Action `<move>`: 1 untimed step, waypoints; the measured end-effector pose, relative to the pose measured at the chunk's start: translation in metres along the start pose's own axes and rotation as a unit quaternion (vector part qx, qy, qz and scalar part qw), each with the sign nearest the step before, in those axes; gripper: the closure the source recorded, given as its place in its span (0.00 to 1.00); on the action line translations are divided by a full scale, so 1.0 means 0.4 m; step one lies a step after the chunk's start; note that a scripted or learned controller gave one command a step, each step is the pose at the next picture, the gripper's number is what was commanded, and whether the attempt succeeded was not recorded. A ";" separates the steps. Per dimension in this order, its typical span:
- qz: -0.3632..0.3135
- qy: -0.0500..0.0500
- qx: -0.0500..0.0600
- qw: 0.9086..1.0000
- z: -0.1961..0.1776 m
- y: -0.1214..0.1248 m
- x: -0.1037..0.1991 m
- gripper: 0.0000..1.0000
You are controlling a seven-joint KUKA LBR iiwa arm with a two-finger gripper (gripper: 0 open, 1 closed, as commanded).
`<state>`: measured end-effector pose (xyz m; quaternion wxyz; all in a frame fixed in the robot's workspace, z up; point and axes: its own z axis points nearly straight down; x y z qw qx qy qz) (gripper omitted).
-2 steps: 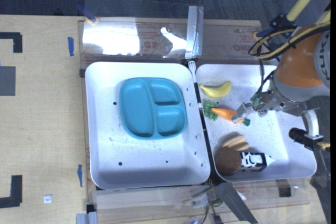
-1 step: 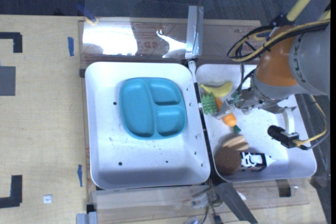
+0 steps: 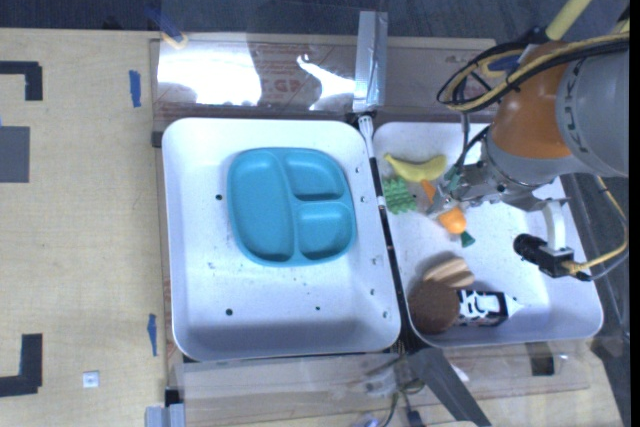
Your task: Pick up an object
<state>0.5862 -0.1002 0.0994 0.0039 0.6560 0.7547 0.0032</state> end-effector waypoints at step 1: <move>0.112 0.001 0.003 0.994 -0.216 0.078 0.143 1.00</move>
